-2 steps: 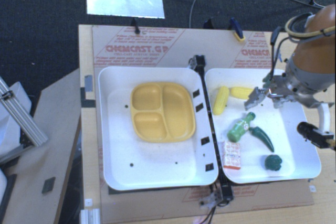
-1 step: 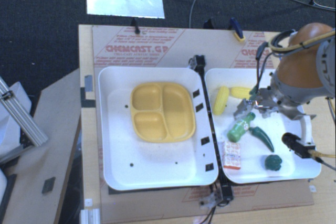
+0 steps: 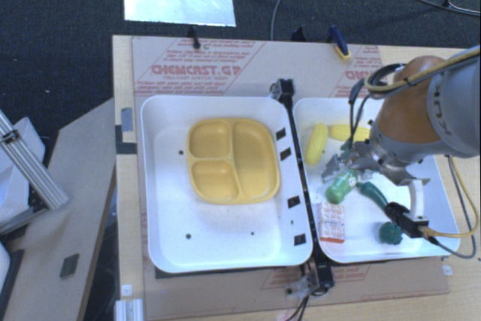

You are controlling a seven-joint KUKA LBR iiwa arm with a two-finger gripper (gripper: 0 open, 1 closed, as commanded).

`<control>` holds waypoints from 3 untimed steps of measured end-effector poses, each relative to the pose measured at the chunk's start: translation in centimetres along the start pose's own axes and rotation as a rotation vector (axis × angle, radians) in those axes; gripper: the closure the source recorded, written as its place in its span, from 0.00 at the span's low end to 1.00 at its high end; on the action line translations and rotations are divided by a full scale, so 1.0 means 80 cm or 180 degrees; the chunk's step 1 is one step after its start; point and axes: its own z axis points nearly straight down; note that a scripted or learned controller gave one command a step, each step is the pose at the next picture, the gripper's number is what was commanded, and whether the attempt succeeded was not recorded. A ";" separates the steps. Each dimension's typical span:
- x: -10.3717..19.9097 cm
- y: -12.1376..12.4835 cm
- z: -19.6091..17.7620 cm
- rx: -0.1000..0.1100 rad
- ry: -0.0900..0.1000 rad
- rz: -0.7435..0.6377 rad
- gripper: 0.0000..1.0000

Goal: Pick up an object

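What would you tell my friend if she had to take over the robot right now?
Gripper: low in the right bin, over the small things; I cannot tell if it is open or shut.
Things there: a green object just below the gripper, a yellow corn-like piece, a second yellow piece partly behind the arm, a red-and-white packet, and a dark green tool.
Left bin: a yellow divided plate.
Done: nothing visibly lifted.
Left: grip one object and raise it.
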 end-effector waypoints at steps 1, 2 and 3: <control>0.000 0.000 0.037 -0.0006 -0.0002 0.0001 0.00; 0.000 0.002 0.022 -0.0017 -0.0004 0.0001 1.00; 0.004 0.001 -0.057 -0.0031 -0.0006 -0.0011 1.00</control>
